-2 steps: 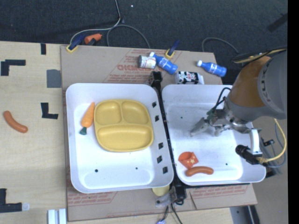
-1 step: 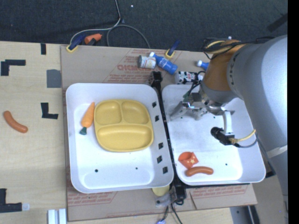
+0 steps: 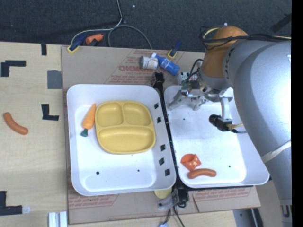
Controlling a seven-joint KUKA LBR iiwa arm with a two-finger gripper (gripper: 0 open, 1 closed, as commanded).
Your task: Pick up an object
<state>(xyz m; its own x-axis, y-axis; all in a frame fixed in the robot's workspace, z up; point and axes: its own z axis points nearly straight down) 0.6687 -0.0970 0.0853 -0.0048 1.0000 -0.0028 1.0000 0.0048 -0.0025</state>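
A single fixed camera looks down from above the bench at a slant, far enough back to take in both white bins: the left bin [image 3: 75,141] and the right bin [image 3: 236,169] lie side by side mid-frame. The dark floor [image 3: 57,8] runs along the top, and the arm [image 3: 265,93] enters from the right, looming large near the lens.

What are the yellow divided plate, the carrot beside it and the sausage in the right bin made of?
Yellow divided plate: looks like moulded plastic, matte, uniform colour with soft rounded compartment ridges. Carrot: likely toy plastic or rubber, flat orange with a green tip. Sausage: probably plastic or rubber too, smooth with a slight sheen. The view cannot settle hard versus soft.
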